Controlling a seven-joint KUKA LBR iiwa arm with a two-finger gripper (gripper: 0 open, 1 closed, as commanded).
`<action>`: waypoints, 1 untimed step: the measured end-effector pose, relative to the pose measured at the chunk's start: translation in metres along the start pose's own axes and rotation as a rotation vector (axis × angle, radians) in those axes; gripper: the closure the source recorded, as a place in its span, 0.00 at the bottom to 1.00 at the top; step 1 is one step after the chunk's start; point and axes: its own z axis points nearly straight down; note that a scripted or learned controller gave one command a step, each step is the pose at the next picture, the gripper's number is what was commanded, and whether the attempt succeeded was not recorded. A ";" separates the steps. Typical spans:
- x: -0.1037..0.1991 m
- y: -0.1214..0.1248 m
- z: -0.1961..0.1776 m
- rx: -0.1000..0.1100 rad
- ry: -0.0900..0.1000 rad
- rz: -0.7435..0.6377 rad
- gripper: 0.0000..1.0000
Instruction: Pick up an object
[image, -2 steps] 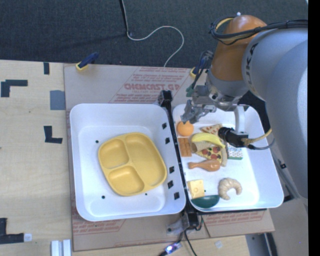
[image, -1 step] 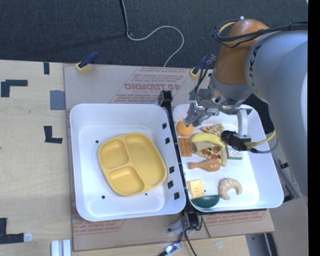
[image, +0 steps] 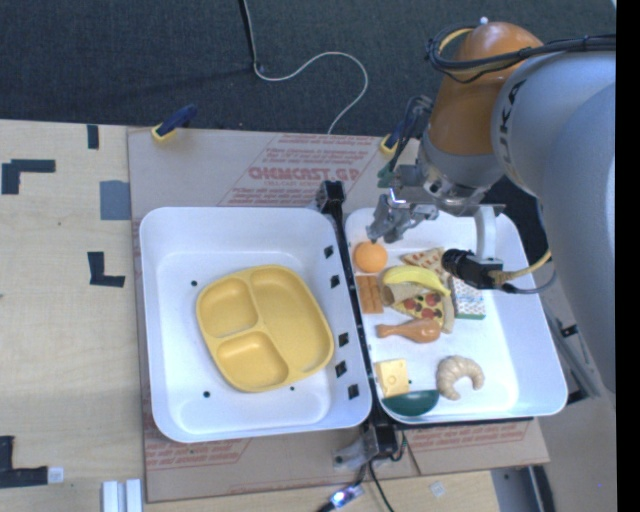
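Observation:
My gripper (image: 385, 226) hangs over the back left part of the right bin (image: 530, 350), just above and behind an orange ball (image: 370, 257). Its fingers (image: 380, 222) point down and nothing shows between them. In front of the ball lie a banana (image: 415, 278), a pizza slice (image: 428, 300), a brown cracker (image: 369, 294), a chicken drumstick (image: 412, 331), a croissant (image: 459, 373), a yellow cheese block (image: 392, 378) and a dark green piece (image: 412, 403).
The left bin (image: 170, 300) holds a yellow divided plate (image: 264, 326). A black divider with clips (image: 340, 290) runs between the bins. The grey arm and orange band (image: 480, 60) fill the upper right. A white cable (image: 300, 65) lies beyond the bench.

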 end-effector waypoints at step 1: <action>-0.003 0.003 0.000 0.001 -0.002 0.001 1.00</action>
